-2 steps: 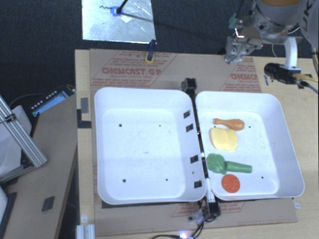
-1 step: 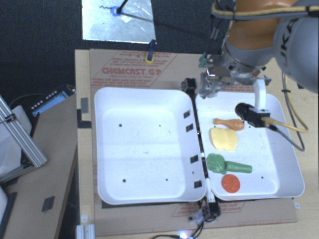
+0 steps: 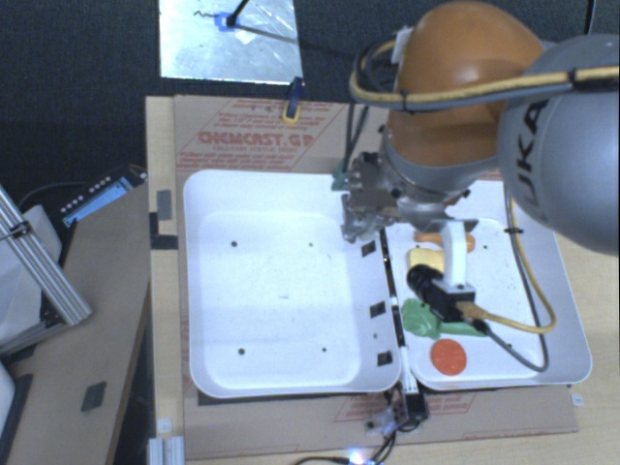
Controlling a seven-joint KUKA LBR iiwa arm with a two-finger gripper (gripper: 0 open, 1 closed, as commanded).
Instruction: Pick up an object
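My gripper [image 3: 362, 217] hangs under the orange-banded wrist, over the far end of the divider between the two bins. It is a dark metal block seen from above and nothing shows beneath it. The right bin [image 3: 552, 303] holds a red-orange disc [image 3: 449, 356] near its front, a green object [image 3: 418, 318] just behind that, a yellow block [image 3: 422, 258] and an orange piece [image 3: 430, 235] further back. A white and black fitting [image 3: 448, 277] with a yellow cable lies over these objects and partly covers them.
The left bin [image 3: 208, 260] sits beside the right one, with a row of black clips [image 3: 380, 310] along the shared edge. The arm's big grey body covers the right bin's far corner. A cardboard sheet [image 3: 252, 134] lies under both bins.
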